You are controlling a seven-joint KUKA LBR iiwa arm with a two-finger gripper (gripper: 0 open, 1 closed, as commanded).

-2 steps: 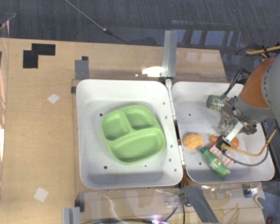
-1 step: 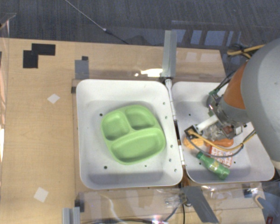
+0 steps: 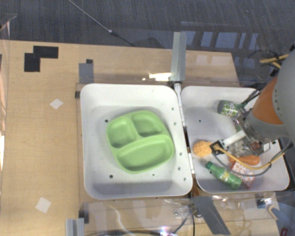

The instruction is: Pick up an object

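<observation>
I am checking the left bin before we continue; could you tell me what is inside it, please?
The left bin holds one green divided tray lying flat near its middle, its three compartments bare. Whatever is beneath the tray is covered.

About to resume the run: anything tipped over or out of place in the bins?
Nothing spilled or damaged. In the right bin the green bottle and the can both lie on their sides. The green tray sits skewed in the left bin. The gripper is low among the right bin's items.
</observation>
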